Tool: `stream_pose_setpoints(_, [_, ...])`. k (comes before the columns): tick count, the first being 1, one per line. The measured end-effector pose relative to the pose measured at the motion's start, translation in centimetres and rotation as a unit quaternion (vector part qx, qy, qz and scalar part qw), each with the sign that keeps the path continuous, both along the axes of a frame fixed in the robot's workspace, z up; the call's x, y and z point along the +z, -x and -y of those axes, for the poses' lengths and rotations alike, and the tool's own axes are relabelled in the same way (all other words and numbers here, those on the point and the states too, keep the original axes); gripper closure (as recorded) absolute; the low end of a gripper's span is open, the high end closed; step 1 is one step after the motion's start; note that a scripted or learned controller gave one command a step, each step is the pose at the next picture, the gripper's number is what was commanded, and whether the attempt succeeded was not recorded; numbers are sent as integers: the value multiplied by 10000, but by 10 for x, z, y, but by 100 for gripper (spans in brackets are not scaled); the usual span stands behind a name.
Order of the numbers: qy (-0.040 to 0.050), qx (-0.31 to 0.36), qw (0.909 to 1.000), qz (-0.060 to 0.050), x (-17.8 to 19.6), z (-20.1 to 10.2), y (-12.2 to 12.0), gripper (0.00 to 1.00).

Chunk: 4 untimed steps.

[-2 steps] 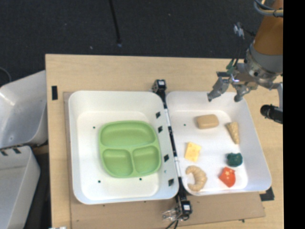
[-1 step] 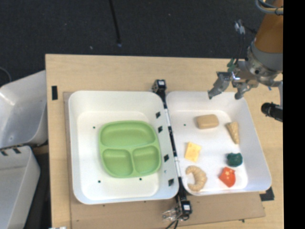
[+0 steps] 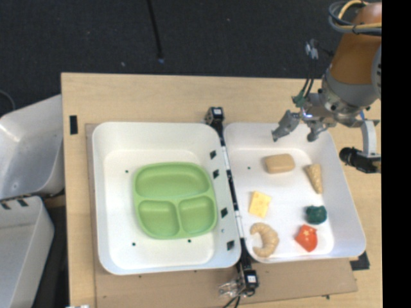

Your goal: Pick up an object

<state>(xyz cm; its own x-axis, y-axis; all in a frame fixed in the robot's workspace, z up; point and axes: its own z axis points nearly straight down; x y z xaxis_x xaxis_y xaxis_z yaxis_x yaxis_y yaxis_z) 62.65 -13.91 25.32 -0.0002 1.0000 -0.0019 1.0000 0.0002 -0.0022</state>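
Croissant (image 3: pixel 264 239), red piece (image 3: pixel 307 237) seen at right bin (image 3: pixel 343 191) near edge | green piece (image 3: pixel 315 214), cheese (image 3: pixel 259 205) mid-bin | bread (image 3: pixel 279 163), wedge (image 3: pixel 314 177) beyond | jaws held spread, nothing gripped, above far rim; gripper (image 3: pixel 299 129)

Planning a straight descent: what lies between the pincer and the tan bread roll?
In the camera view, just bare white bin floor lies between the open pincer and the tan bread roll.

you're looking at a robotics lab: a wooden bench (image 3: pixel 192 85) with two white bins (image 3: pixel 103 172) clipped together, toy food (image 3: pixel 279 164), and a robot arm (image 3: pixel 353 63) over dark carpet (image 3: pixel 160 18).
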Motion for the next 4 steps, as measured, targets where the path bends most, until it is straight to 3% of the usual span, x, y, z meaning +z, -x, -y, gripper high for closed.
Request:
stream_pose_setpoints(2, [-3,-10,10000,-15,-120,7,3,0])
stream_pose_setpoints(3, [1,-22,10000,32,-104,8,0,100])
stream_pose_setpoints(4, [-2,9,10000,40,-44,10,-8,100])
